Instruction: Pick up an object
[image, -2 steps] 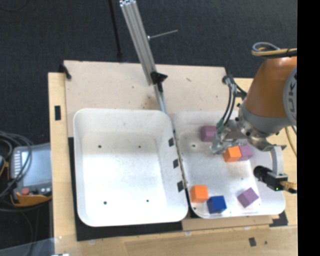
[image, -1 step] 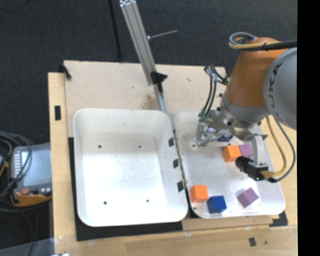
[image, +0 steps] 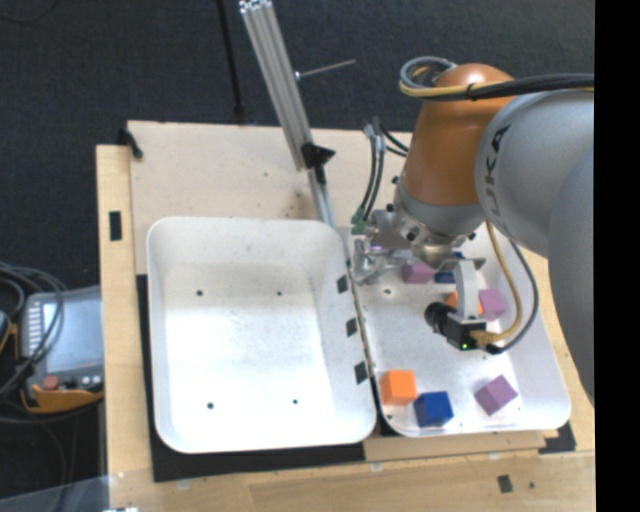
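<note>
Worktop (image: 120, 300): pale wooden board, its near edge cut off at the bottom of the view, with small black marks near that edge and along the left side. A black mat shows under the near rims of both bins.

Right bin (image: 545, 385), near end: an orange block (image: 400, 386) just beside the dividing rim, a blue block (image: 434, 408) just right of it and slightly nearer, and a purple block (image: 496, 394) further right, tilted on the bin floor. All three stand apart from the hand.

Left bin (image: 250, 330): shallow, white, rounded corners, a few dark specks on its floor.

Left margin, off the worktop: a grey box with an orange underside (image: 62, 345) and dark cables, partly cut off by the edge.

Right bin, middle: a pink block (image: 492, 303) and a second pink piece (image: 418, 271) lie close under the wrist, with a sliver of orange (image: 452, 298) between them; these are largely covered by the arm and cabling and are hard to make out.

Hand (image: 372, 252): low over the far left part of the right bin, near the dividing rim. Whether it is spread, pressed together or pinching anything cannot be told, as the wrist hardware hides it.

Arm (image: 540, 170): grey, with an orange band (image: 450, 140), filling the far right.

Far: a slanted aluminium rail (image: 285, 90) rising over dark carpet (image: 100, 60).
</note>
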